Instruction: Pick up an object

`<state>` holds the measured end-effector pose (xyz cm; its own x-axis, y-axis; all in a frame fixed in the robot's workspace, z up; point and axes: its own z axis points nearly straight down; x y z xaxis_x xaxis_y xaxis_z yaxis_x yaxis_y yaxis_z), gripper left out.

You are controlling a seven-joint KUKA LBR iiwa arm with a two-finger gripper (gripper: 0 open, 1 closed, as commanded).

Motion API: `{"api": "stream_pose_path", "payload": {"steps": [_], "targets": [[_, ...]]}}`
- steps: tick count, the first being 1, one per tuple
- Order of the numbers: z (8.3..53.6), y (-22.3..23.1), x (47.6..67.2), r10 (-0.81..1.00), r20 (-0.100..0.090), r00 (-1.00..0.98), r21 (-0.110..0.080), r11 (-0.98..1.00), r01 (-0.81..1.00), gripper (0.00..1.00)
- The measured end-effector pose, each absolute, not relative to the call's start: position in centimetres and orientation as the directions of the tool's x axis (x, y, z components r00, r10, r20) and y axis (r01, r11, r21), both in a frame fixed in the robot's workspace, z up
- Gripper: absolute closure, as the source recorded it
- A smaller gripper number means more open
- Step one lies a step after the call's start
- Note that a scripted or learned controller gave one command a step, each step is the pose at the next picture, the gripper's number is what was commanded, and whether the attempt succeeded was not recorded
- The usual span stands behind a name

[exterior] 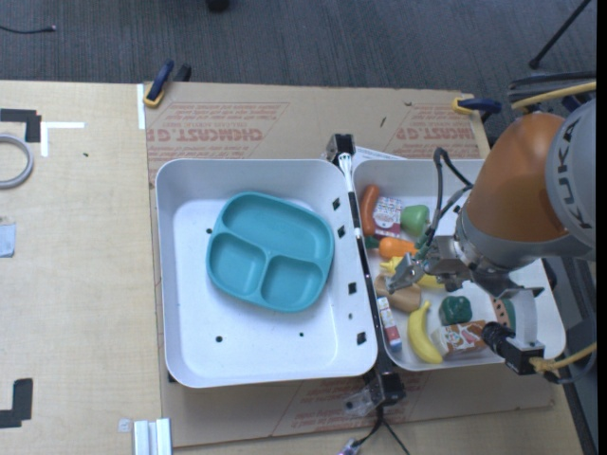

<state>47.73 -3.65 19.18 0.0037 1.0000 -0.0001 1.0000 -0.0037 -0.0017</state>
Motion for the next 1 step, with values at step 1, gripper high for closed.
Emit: {"api": "stream_pose_path", "payload": {"steps": [1], "targets": [[20.09,-8.01,54.78,1.0,-0.001,0.003,0.0,-0.003,1.0,0.0]]}}
